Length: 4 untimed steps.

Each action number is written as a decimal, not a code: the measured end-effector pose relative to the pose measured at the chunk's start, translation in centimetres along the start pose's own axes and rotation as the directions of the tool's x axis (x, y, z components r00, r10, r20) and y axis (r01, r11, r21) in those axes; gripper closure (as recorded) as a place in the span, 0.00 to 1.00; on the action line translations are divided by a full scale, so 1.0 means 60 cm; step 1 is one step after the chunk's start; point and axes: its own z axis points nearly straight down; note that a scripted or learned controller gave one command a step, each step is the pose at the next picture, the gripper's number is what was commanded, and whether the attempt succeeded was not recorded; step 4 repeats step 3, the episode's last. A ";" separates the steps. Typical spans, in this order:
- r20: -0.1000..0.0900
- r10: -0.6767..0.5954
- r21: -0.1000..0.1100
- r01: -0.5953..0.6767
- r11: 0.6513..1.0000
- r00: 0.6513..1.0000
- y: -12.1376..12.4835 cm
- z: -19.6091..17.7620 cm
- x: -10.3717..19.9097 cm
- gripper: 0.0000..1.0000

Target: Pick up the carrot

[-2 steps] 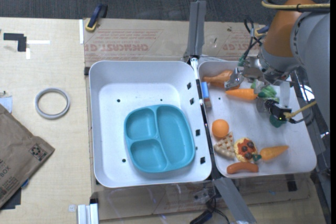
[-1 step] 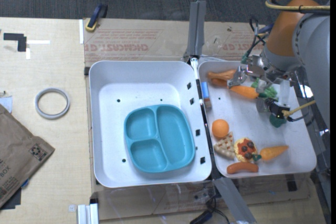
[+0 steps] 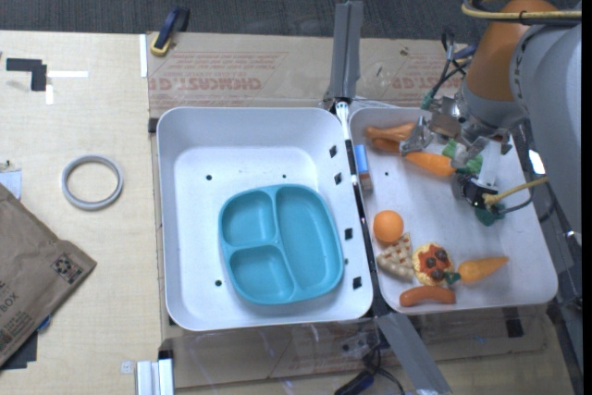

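**Arm over the right bin, tool at a carrot near the far wall**

The worktop (image 3: pixel 83 120) carries two shallow white bins side by side. The left bin (image 3: pixel 185 143) holds a teal three-compartment plate (image 3: pixel 279 242), lying flat near the bin's middle. The right bin (image 3: pixel 518 273) holds the toy food. Toward its far wall, a carrot (image 3: pixel 429 164) lies roughly level, its tip pointing toward the left bin; a second orange piece (image 3: pixel 392 136), similar in colour, lies just beyond it, close to the far-left corner. The grey arm (image 3: pixel 555 60), with its orange band (image 3: pixel 504 51), reaches in from the right, and the tool (image 3: pixel 442 139) sits directly over the thick end of the carrot. Whether the fingers are spread or closed, and whether they grip the carrot, cannot be told from this angle. Nearer the front of the same bin lie an orange ball (image 3: pixel 388 225), a pizza slice (image 3: pixel 421 261), a sausage (image 3: pixel 427 296) and another carrot (image 3: pixel 483 268), all well apart from the tool. On the worktop left of the bins rest a roll of tape (image 3: pixel 92 181) and a brown cardboard box (image 3: pixel 32 273).
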 end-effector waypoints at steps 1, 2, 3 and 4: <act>0.006 -0.312 -0.021 0.312 0.950 0.950 0.005 -0.005 -0.005 0.00; 0.001 -0.048 0.038 0.048 0.998 0.999 0.026 0.004 -0.001 0.00; 0.005 -0.046 0.025 0.045 0.999 0.999 0.031 -0.012 -0.003 1.00; 0.005 -0.046 0.025 0.045 0.999 0.999 0.031 -0.012 -0.003 1.00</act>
